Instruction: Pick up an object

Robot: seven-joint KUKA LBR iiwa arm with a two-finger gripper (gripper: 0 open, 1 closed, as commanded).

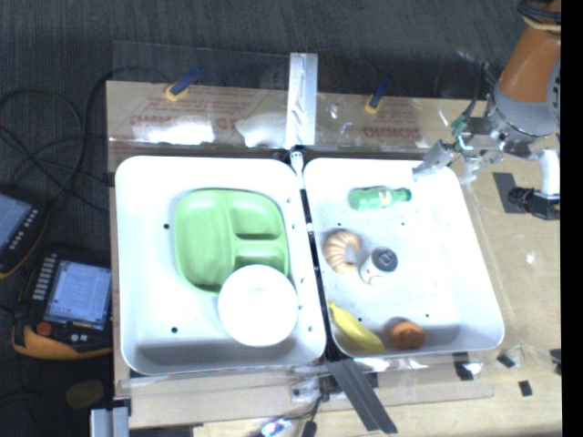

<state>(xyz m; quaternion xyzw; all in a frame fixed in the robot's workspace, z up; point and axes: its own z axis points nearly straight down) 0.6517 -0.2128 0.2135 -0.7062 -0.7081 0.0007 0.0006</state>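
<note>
We found the pincer (pixel 428 165) above the far right corner of the right bin (pixel 455 244), and we could not tell its state. The green bottle (pixel 380 197) lay nearest, just to its left and a little toward us, its long axis running left to right across the bin.

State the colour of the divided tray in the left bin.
Light green; the divided tray lies in the left bin, seen in the camera view.
</note>
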